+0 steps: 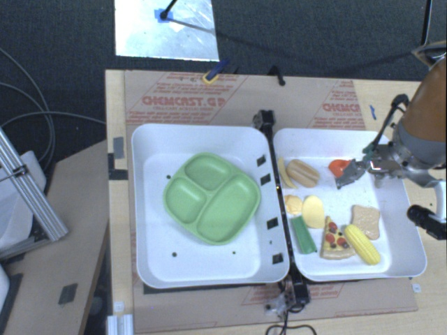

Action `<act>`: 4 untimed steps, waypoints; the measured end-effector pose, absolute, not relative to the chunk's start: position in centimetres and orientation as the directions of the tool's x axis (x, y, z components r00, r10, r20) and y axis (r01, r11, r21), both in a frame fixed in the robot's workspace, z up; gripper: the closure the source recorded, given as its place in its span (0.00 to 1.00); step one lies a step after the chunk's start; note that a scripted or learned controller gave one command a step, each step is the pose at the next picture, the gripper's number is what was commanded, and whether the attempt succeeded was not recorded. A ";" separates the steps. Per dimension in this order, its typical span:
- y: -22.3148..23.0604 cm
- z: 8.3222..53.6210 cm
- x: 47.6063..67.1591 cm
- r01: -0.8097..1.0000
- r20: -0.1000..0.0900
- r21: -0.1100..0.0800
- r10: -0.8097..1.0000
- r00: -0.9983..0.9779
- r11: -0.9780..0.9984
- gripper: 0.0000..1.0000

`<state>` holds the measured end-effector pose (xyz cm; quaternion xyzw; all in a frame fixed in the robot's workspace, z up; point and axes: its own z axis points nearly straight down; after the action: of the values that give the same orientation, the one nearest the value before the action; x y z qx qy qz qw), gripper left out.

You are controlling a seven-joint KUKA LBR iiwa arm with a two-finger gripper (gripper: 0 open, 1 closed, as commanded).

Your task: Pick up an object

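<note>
Here: gripper low in the right bin, tip just beside the red tomato piece; whether it is apart or together, cannot tell.

Arm enters from 3 o'clock. Tomato piece sits toward 12 o'clock of the right bin; touching the tip or not, unclear. Hot dog at 10 o'clock. Lemon-yellow pieces near centre-left, green strip at 7 o'clock, pizza slice and corn cob at 6 o'clock, bread slice just above the corn. Left bin holds a green divided plate, centred.
</note>
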<state>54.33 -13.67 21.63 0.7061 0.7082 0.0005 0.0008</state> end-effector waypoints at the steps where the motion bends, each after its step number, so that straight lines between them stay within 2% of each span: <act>1: -13.9 13.1 48.3 1.000 0.003 -0.008 1.000 0.002 -0.002 0.00; 2: -9.6 8.2 48.6 1.000 0.002 -0.001 1.000 -0.006 0.006 0.00; 3: -11.0 21.6 51.7 1.000 -0.004 0.018 1.000 -0.005 0.005 0.00; 4: -11.1 8.0 48.7 1.000 0.000 -0.002 1.000 0.001 -0.001 0.00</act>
<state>48.68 -11.14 7.97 0.7075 0.7067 -0.0006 -0.0009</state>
